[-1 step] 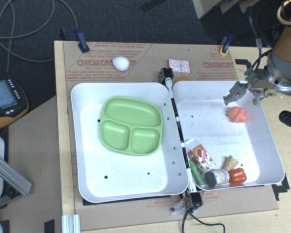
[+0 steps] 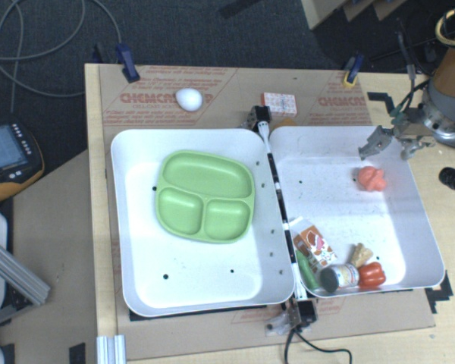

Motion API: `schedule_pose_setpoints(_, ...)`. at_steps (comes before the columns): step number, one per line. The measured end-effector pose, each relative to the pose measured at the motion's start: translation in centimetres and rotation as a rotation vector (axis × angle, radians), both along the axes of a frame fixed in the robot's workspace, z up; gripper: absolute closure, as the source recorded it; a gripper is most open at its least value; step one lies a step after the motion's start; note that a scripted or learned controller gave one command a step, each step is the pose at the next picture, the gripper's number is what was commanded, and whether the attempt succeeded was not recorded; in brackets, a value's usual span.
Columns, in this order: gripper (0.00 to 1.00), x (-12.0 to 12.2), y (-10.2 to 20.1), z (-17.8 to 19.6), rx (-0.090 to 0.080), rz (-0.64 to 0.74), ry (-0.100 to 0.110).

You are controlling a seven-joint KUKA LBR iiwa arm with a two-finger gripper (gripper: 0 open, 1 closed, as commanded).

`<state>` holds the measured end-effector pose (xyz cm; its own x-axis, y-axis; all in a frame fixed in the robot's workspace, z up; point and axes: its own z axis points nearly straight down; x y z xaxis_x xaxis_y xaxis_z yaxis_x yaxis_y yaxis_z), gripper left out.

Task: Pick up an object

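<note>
Currently gripper is hovering at upper right over the right bin, fingers spread, gripping nothing; pink lump lying just below.

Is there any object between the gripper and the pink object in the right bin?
Nothing visible stands between them. The gripper hangs over the right bin's upper part, and the pink object lies just below it in the view, with bare white floor around it. The other items lie near the bin's lower edge.

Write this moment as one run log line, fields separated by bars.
arm: over right bin far edge | gripper: open, holds nothing | nearest: pink object | left bin: green divided plate
</note>
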<state>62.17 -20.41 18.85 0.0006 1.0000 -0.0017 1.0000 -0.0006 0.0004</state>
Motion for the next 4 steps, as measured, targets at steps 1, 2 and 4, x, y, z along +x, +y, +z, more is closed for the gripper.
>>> schedule_pose_setpoints(1,0.00,0.2,0.0,-4.0,0.002,0.001,0.002)
schedule_pose_setpoints(2,0.00,0.0,-0.9,-10.4,0.007,0.003,0.003)
schedule_pose_setpoints(4,1.00,3.5,5.3,0.1,0.002,0.002,-0.003)
